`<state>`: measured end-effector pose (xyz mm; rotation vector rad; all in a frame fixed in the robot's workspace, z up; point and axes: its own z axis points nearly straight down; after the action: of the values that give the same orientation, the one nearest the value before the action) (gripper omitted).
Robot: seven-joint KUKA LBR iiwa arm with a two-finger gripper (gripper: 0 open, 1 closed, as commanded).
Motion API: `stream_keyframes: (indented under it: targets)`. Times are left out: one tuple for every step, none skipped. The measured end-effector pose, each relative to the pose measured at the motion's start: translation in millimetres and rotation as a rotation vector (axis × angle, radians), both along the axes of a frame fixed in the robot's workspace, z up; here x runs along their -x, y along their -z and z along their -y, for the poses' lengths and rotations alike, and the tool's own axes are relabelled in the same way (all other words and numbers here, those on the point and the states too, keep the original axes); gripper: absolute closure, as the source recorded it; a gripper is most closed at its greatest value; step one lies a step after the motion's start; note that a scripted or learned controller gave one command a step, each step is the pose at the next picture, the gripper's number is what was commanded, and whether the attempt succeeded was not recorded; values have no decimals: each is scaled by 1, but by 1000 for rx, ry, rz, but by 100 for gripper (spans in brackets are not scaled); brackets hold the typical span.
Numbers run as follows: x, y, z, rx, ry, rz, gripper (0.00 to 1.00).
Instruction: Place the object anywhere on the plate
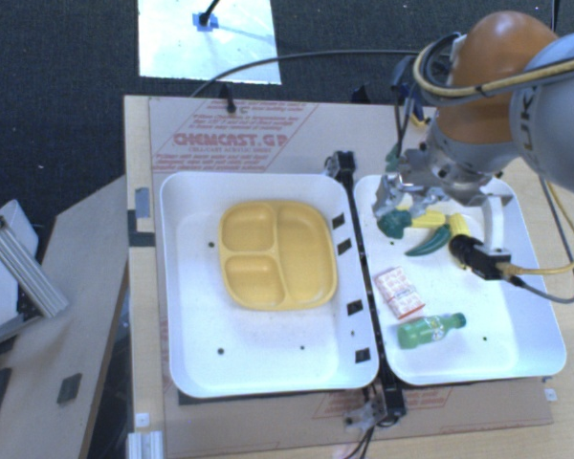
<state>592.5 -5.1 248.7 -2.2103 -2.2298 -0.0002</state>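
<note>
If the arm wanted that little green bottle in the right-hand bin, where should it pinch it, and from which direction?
The green bottle lies on its side on the floor of the right bin, pointing roughly left to right, apart from the red and white packet. Probably best to come straight down and close the fingers across its middle, from front and back: the body is narrow that way and nothing crowds it.
</note>
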Motion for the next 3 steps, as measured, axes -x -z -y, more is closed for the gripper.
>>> stream_keyframes:
  targets:
    - [26, 17, -42, 0, 0, -1, 100]
    - [47, 26, -88, 0, -1, -1, 100]
    - [76, 35, -130, 0, 0, -2, 100]
